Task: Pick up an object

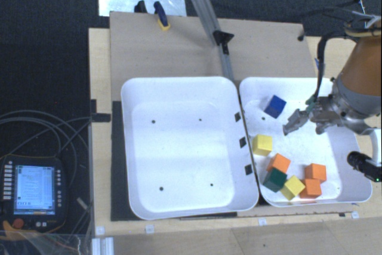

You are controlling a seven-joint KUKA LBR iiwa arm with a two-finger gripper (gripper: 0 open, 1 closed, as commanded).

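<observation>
Several small cubes lie in the right bin (346, 155). A blue cube (275, 106) sits near the bin's far left. A yellow cube (262, 144) rests by the left wall. An orange cube (279, 163), a dark green cube (275, 179), a second yellow cube (293, 187) and two more orange cubes (315, 172) (310, 188) cluster at the near edge. My gripper (305, 122) hangs over the bin's middle, right of the blue cube and above the cluster. It is open, and nothing is between its fingers (292, 122).
The left bin (179, 152) adjoins the right one along a shared wall. A slanted grey pole (203, 3) crosses the bench's far side. A teach pendant (30, 191) and cables lie on the floor at left. A black part (363, 164) sticks in at the right bin's right edge.
</observation>
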